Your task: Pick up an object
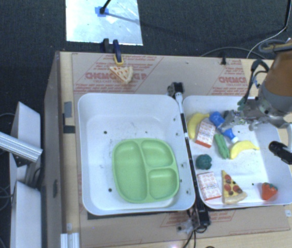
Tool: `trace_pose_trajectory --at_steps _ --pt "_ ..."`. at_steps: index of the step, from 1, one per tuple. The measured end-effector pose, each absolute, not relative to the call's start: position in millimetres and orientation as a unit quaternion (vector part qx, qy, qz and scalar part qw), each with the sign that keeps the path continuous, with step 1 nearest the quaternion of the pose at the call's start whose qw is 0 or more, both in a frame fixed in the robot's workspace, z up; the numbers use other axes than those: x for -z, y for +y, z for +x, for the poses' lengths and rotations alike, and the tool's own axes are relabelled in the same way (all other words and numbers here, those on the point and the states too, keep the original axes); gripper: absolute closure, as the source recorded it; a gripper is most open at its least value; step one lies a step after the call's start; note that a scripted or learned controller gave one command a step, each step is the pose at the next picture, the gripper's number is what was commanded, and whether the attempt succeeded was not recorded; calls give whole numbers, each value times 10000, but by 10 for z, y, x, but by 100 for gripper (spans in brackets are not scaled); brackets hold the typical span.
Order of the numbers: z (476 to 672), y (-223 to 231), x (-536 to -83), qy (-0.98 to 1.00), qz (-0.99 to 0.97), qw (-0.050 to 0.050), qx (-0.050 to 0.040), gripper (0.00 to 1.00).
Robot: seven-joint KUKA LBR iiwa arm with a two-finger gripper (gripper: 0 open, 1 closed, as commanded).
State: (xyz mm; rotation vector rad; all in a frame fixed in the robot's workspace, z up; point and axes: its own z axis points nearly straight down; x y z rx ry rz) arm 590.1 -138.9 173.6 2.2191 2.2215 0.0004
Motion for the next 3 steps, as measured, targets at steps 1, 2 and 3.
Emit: trace_pose_trajectory --at_steps 1,2,3 --pt "5787 -1120 -892 7081 7061 37 -31 0" --pt "5804 -1104 -1005 7086 7056 36 -56 100" --pt "5347 -527 -2325 7084 7058 15 -17 100"
